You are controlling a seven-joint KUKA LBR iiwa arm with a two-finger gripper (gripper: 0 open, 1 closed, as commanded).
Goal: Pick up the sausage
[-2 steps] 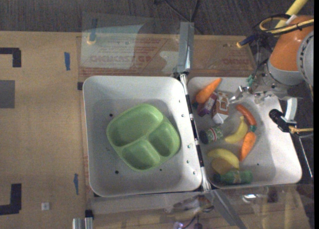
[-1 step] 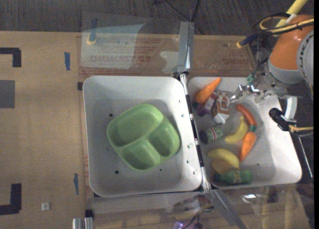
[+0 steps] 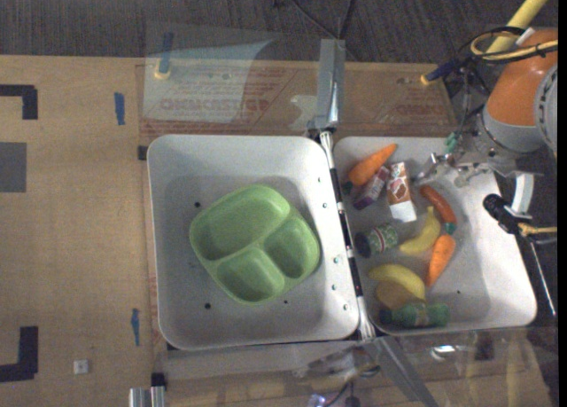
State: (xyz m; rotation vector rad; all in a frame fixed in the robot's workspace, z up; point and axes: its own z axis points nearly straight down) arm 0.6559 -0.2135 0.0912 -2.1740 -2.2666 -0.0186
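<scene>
The sausage [image 3: 438, 204], a short red-orange link, lies slantwise in the upper right part of the right bin [image 3: 505, 294]. My gripper [image 3: 452, 172] hangs just above and behind the sausage's upper end, close to the bin's far rim. Its fingers look spread apart, with nothing between them. The grey arm with its orange band [image 3: 521, 95] comes in from the upper right.
Around the sausage lie a white carton [image 3: 400, 192], a banana [image 3: 423, 235], two carrots [image 3: 372, 164] [image 3: 441, 256], a small green bottle [image 3: 383, 238], a yellow fruit [image 3: 396, 279] and a green toy [image 3: 416, 313]. A green divided plate [image 3: 255, 242] sits in the left bin [image 3: 173, 175].
</scene>
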